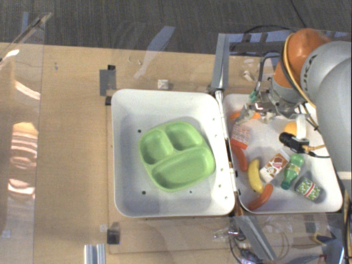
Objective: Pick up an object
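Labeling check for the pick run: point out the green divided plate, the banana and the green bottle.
green divided plate (177, 155): camera view, on the ridge between its compartments, in the left bin.
banana (254, 176): camera view, middle of the yellow body, right bin.
green bottle (292, 170): camera view, on the bottle's body, right bin.

Even, fairly bright light falls from above on the bench (66, 147). The left bin (165, 100) shows a soft grey shadow along its inner left wall and beneath the green plate (176, 155). A clear panel at the left carries pale streaks and an orange-white glare patch. The picture is slightly soft and grainy; the arm (330, 87) looks blurred.
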`<state>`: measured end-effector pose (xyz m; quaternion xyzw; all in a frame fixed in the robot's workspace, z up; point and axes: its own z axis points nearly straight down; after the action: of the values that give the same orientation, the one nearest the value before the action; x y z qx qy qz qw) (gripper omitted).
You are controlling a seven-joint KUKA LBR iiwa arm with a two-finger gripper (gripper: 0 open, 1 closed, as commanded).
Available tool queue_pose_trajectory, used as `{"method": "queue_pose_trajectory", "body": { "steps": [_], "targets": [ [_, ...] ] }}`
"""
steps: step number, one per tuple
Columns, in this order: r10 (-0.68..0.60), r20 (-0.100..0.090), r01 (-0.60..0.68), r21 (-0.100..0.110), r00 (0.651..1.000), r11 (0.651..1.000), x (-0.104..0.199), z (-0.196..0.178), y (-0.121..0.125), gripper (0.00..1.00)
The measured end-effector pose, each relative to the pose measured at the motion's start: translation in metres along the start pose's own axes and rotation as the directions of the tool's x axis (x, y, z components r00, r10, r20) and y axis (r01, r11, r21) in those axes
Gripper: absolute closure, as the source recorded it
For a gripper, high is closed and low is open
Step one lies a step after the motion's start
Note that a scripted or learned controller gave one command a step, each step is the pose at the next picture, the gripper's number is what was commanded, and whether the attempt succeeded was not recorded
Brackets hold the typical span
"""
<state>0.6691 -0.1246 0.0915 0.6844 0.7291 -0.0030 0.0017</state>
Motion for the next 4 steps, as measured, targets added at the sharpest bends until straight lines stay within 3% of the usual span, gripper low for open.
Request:
{"method": "queue_pose_trajectory", "body": {
  "steps": [1, 2, 4],
  "targets": [
    [0.293, -0.013, -0.293, 0.022, 0.956, 0.956, -0.024, 0.001, -0.003, 0.0],
    [0.442, -0.007, -0.442, -0.003, 0.897, 0.897, -0.059, -0.046, -0.003, 0.0],
    [0.441, -0.007, -0.441, -0.003, 0.897, 0.897, -0.059, -0.046, -0.003, 0.0]
  ]
}}
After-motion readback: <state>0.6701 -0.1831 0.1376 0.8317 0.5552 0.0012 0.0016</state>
